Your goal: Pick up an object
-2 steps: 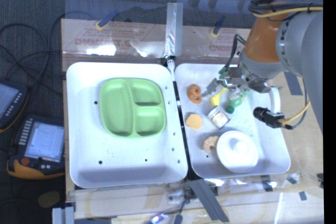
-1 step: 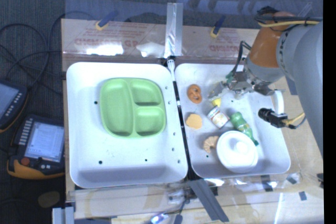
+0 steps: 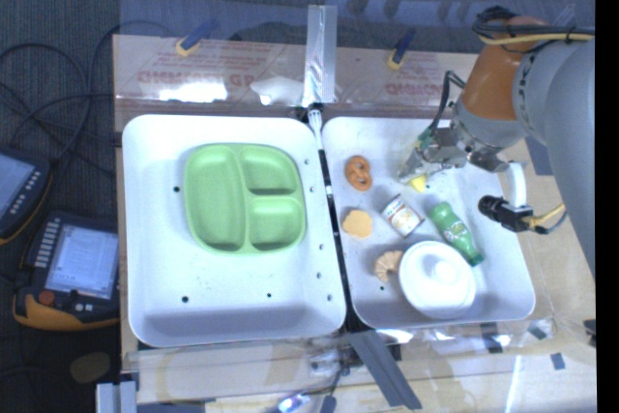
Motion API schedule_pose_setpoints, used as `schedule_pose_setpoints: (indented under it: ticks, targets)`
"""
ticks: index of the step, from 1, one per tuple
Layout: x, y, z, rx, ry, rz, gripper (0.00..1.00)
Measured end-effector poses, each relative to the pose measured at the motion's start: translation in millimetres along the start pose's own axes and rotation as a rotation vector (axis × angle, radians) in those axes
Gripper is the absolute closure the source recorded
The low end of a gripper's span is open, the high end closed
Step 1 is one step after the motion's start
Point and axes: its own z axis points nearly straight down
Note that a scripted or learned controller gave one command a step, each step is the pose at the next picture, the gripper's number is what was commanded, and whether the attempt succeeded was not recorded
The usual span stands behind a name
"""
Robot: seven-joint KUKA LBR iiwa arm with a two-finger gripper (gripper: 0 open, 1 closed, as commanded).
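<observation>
- Green was the colour of the tray [image 3: 247, 198] with three parts; it lay flat in the middle of the left white bin [image 3: 145, 285].
- The right white bin [image 3: 517, 290] sat just beside it, and their edges touched in the middle of the tabletop [image 3: 145, 73].
- In the right bin, near its left wall, was a small orange-brown thing with a face [image 3: 359, 172].
- Below that lay a round orange piece [image 3: 358, 224], and lower down a tan bumpy piece [image 3: 388, 263] touched a white bowl [image 3: 437, 278].
- A little jar [image 3: 401, 215] lay tilted near the middle of the bin.
- A green bottle [image 3: 455, 231] lay on its side just above the bowl.
- A small yellow thing [image 3: 417, 181] sat near the top of the bin, right under the gripper [image 3: 428, 160].
- The gripper hung low over that yellow thing, but I could not tell if its fingers were wide, narrow, or holding it.
- The grey arm [image 3: 566, 111] with its orange band [image 3: 493, 82] reached in from the right.
</observation>
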Motion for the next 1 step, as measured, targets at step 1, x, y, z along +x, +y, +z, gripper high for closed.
schedule_pose_setpoints:
  ticks: [1]
  targets:
    - [36.2,31.4,-85.4,0.011,-0.001,0.130,1.00]
